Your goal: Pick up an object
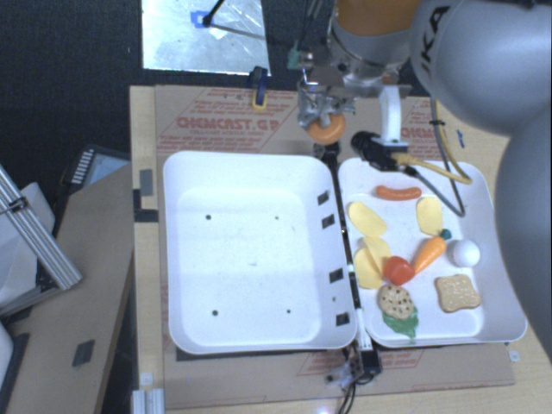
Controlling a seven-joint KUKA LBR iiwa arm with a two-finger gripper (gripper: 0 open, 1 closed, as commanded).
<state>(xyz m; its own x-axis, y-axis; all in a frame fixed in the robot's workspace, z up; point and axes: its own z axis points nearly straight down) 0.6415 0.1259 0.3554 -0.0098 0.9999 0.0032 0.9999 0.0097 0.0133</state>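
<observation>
A: Start at your gripper (325, 121). The jaws look clamped on a small orange round piece (326, 130), which sits between the finger ends, lifted above the back edge where the two bins meet. From this slant I can't say for sure that it is clear of the rim.

B: So what should I watch for?

A: I'd judge the pick as made and the carry as the step in hand. Keep the jaws closed and steady and raise straight up before you travel. The piece is round and looks smooth, so a sideways jerk could roll it out of the grip. The black fitting (373, 149) just right of and below the jaws is close, so don't swing that way.

B: And what lies further out?

A: Below and left of the jaws is the left bin (185, 231). Below and right is the right bin (500, 317), and that holds the rest. Nearest the jaws is one sausage (398, 192). Beyond it there are three pale yellow slices: one (367, 220) just under the sausage, one (429, 215) to its right, one (366, 264) lower down. Then one carrot (429, 252), one red tomato piece (398, 269), one white egg (466, 253), one toast slice (456, 292), and one speckled cookie (395, 299) lying on one green leaf (404, 323). Both bins rest on the desk (224, 119).
</observation>
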